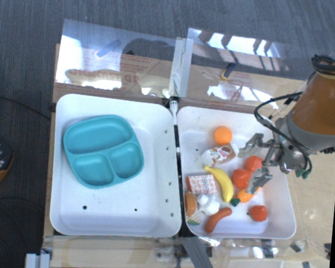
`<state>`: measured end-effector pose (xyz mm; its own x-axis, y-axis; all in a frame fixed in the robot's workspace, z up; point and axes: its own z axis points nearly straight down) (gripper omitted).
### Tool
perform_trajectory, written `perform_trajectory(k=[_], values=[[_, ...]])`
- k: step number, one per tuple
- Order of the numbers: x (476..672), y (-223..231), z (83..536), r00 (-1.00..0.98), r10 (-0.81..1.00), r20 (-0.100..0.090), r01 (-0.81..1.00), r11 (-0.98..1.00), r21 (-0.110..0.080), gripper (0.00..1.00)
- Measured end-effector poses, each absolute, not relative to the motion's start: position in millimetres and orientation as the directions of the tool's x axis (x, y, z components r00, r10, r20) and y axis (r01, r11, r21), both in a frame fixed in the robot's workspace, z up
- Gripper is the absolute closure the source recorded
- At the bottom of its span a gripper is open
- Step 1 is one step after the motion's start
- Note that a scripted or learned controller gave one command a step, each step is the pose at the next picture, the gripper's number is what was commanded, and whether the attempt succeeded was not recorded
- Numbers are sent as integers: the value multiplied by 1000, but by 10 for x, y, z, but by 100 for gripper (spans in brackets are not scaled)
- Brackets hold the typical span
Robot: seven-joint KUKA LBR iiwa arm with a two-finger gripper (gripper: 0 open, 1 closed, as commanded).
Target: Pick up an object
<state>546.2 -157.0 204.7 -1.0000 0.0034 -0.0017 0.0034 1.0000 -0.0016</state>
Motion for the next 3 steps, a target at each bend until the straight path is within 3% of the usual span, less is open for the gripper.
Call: perform_trajectory(k=[1,2,3], values=[[5464,-1521,908,-997,-72,-15,-72,997,-7,0],[5049,-1749,913,-998,-58,-16,-58,998,-6,0],[5071,-1739,1022,-998,-61,-19,-61,998,-10,100]])
